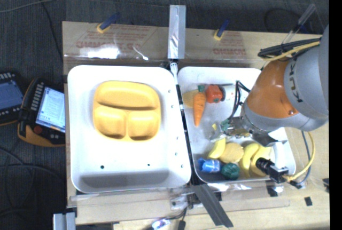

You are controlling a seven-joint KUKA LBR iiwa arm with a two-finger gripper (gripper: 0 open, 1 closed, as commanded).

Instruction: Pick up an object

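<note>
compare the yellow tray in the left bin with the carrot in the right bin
The yellow tray is broad and flat, split into three compartments; the carrot is slim and tapers to a point. The tray is yellow, the carrot orange. The tray lies alone in the left bin, while the carrot shares the right bin with other toy foods. Both rest on a bin floor, apart from the gripper.

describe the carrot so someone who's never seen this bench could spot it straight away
Look at the right-hand white bin, the one the arm reaches into. Near its upper left corner, beside the wall shared with the other bin, lies the carrot: a long orange cone pointing down, slimmer than the round red-orange piece beside it.
</note>
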